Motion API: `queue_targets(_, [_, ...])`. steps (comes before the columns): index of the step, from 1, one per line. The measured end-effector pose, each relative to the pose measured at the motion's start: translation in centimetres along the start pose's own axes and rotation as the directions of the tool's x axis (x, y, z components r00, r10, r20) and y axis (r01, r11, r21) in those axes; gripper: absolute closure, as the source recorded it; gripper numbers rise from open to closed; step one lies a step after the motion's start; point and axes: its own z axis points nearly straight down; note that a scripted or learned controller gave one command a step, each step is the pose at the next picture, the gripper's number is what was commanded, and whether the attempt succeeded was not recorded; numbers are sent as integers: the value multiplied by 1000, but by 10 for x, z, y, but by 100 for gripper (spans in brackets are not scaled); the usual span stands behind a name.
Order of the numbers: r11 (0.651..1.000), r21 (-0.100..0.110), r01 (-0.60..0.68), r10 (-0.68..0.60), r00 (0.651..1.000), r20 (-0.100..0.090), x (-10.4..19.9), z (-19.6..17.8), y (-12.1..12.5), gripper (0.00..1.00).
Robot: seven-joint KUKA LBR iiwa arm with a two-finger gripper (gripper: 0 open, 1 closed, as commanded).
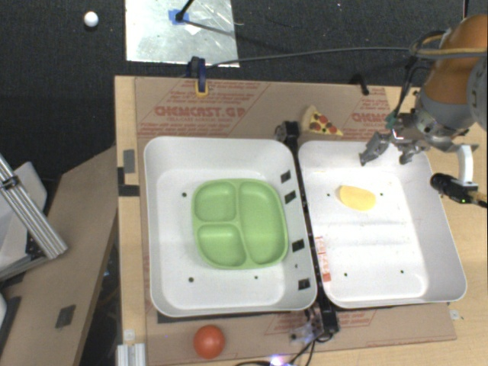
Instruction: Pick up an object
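We look down at a slant on a bench (152, 101) covered by brown cardboard printed in red. Two shallow white bins sit side by side on it. The left bin (164, 166) holds a pale green divided plate (239, 223) with three compartments, lying flat near the bin's middle. The right bin (412, 280) holds a single yellow oval object (357, 197), lying flat in the upper middle of its floor, apart from every wall.

The arm (451, 71), grey with an orange band, enters from the right and ends above the far right corner of the right bin. We see its gripper (392, 148) with the two grey fingers (372, 149) spread apart and nothing between them. It sits above and to the right of the yellow object, near it but not touching.

Just beyond the seam between the bins, a toy pizza slice (322, 122) rests on the cardboard. A red ball (209, 341) lies on the bench in front of the left bin. Behind the bench we note a blue clamp (197, 72), a sheet of silvery foil (181, 20) on the dark floor, and a small white ball (91, 19) to its left
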Motion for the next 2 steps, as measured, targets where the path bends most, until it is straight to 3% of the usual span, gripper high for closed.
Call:
queue_targets(1, [1000, -13, 2, -2, 1000, 2, 0, -8, 3, 0])
queue_targets(2, [1000, -9, 1, -1, 1000, 1, -1, 54, 1, 0])
